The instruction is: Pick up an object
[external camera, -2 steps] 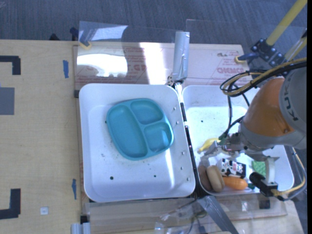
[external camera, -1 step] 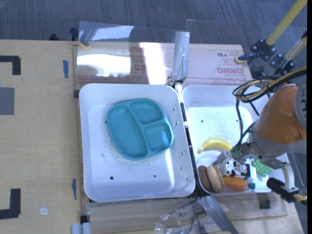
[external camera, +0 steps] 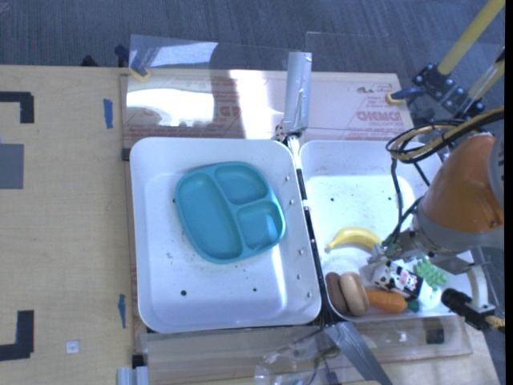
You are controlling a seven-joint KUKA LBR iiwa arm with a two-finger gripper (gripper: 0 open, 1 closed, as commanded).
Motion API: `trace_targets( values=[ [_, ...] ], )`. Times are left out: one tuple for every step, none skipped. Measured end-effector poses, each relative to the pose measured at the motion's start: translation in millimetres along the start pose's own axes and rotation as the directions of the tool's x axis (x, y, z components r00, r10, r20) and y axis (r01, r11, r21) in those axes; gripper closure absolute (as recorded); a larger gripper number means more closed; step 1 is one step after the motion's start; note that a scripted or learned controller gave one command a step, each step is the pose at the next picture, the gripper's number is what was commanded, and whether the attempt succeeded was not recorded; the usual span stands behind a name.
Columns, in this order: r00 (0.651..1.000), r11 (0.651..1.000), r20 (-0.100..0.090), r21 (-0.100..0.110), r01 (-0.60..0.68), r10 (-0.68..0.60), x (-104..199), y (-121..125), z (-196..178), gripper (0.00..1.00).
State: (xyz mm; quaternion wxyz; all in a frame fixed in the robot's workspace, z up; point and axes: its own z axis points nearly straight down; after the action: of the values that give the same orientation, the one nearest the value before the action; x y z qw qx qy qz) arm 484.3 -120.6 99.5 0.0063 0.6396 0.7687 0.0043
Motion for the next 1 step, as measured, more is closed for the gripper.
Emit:
trace_targets(
  values=[
    [0.980,0.980,-0.007,0.007,0.199,-0.199,110.0,28.1,-86.9,1.00]
  ],
)
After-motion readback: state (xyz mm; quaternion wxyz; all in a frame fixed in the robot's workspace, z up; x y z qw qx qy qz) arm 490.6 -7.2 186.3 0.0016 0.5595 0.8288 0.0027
